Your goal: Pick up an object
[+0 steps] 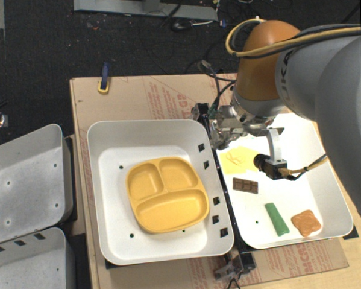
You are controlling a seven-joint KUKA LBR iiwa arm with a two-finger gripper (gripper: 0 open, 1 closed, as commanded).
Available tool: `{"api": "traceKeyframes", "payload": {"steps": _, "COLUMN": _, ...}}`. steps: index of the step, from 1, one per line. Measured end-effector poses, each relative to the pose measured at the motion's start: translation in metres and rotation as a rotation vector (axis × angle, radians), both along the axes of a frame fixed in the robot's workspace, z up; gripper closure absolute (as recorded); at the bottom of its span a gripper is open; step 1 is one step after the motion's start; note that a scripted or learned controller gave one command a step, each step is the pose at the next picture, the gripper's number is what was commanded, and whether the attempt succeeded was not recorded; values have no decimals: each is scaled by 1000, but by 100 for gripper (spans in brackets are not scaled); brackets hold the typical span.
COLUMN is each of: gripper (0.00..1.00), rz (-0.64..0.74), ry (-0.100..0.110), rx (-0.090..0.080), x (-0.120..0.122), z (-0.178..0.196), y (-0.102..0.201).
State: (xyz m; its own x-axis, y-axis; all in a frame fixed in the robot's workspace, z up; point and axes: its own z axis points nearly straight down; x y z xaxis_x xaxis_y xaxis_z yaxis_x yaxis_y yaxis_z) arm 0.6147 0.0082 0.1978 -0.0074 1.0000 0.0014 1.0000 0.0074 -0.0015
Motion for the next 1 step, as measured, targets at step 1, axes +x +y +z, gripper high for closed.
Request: {"api": "traceKeyframes", "payload": {"steps": 1, "gripper": 100, "rz": 1, "ry": -3, "rx": 0, "x": 4, "z": 13, "y": 53}}
